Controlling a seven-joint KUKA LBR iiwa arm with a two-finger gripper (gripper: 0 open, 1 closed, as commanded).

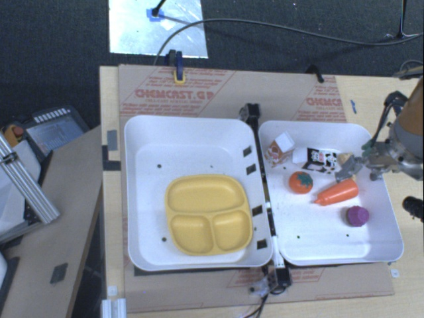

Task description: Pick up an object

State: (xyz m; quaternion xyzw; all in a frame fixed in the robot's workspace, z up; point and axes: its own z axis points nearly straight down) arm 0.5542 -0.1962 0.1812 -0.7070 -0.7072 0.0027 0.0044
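Nearest my camera, the left bin carries just a yellow divided tray, so anything I could pick lies in the right bin: a purple ball, an orange carrot, a tomato and two small cartons. My gripper reaches in from the right, low over the carrot's upper end, which I judge to be the target. Whether its fingers are open or closed I cannot tell, and nothing visibly sits between them.
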